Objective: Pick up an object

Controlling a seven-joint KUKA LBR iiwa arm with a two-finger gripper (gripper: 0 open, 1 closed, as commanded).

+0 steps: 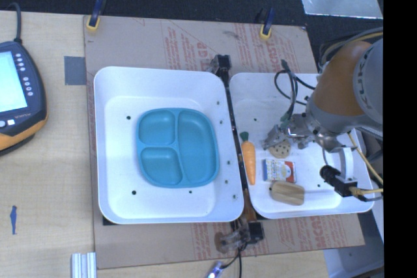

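1. Nothing had been lifted yet — the carrot (249, 163), the small packet (279, 170), the tan block (288, 193) and a speckled round piece (280, 150) all lay on the floor of the right bin (260, 97).
2. The gripper (281, 137) hung low, just above the speckled piece; whether it was parted or closed I could not tell.
3. Grasping and raising — all of it — remained.
4. The left bin (114, 91) carried a blue divided plate (177, 147).

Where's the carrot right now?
The carrot lies in the right bin, along its left wall beside the divide between the bins, just left of the small packet.
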